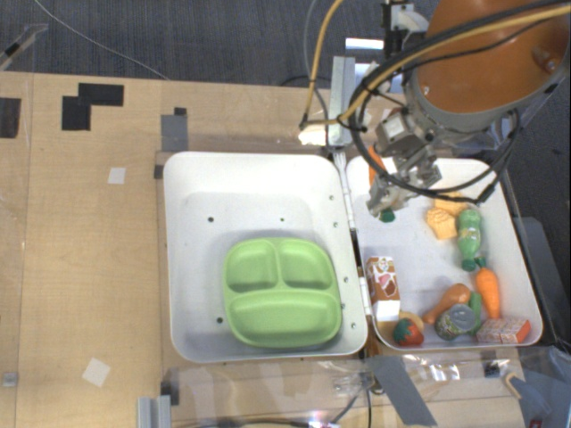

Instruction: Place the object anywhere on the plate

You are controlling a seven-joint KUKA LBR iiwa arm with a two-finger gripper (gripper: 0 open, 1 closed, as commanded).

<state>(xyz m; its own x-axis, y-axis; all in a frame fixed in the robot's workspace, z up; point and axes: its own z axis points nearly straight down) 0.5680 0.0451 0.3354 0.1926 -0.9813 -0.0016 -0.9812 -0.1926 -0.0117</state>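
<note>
I see my claw (385, 205) low over the right bin (520, 239), near its top left corner. I cannot tell if it is holding anything (the view is too small there). The green plate (281, 291) sits in the left bin (192, 239) with three sections. The toys lie in the right bin: a milk carton (383, 283) by the left wall, a carrot (487, 291), a green bottle (468, 234) and a strawberry (409, 331).
</note>
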